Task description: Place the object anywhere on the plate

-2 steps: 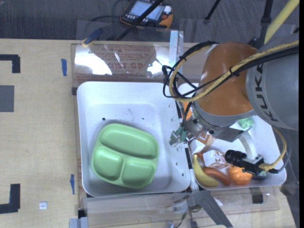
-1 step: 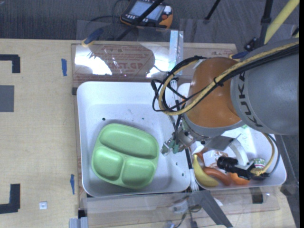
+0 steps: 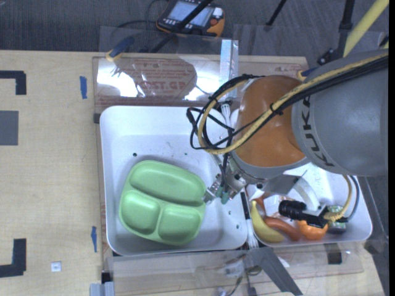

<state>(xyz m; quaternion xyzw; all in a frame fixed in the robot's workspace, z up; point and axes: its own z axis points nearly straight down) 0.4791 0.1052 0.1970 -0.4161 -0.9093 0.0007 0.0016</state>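
The plate (image 3: 162, 201) is pale green, with three compartments, lying in the left bin (image 3: 117, 140). The jaws (image 3: 220, 193) sit at its right edge; whether they're wide or pinched I cannot tell. A banana (image 3: 264, 226) lies in the right bin (image 3: 361, 224). "KUKA" reads on the arm (image 3: 345, 125).

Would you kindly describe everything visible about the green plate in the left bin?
The green plate is a rounded, matte, plastic-looking dish divided into three compartments: one long section at the far side and two smaller ones nearer the camera. It lies flat, right side up, on the floor of the left bin, toward its near edge. The gripper hangs right at its right rim.
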